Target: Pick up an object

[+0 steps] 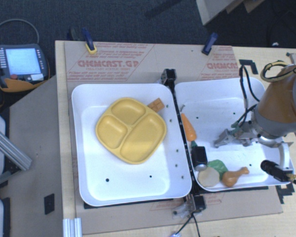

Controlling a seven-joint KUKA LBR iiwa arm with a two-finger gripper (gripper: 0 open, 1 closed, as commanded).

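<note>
Reaching in from the right edge of the worktop (113, 58), the arm (281, 102) is seen above the right bin (212, 95). Its jaws (226, 138) are held low over the middle of this bin, and it cannot be told whether they are spread or pressed together. Nothing is seen between them.

The things to be picked are found along the left and front sides of the right bin. An orange carrot (188, 126) is placed near the left wall. A small black block (199, 156) is seen just in front of it. In the front left corner a pale round piece (208, 177) is touching a green piece (218, 166), and a brown drumstick (234, 176) is lying just beside them.

In the left bin (89, 181) a yellow divided plate (131, 130) is placed toward the back. A small brown piece (156, 104) is seen at its back right edge.
</note>
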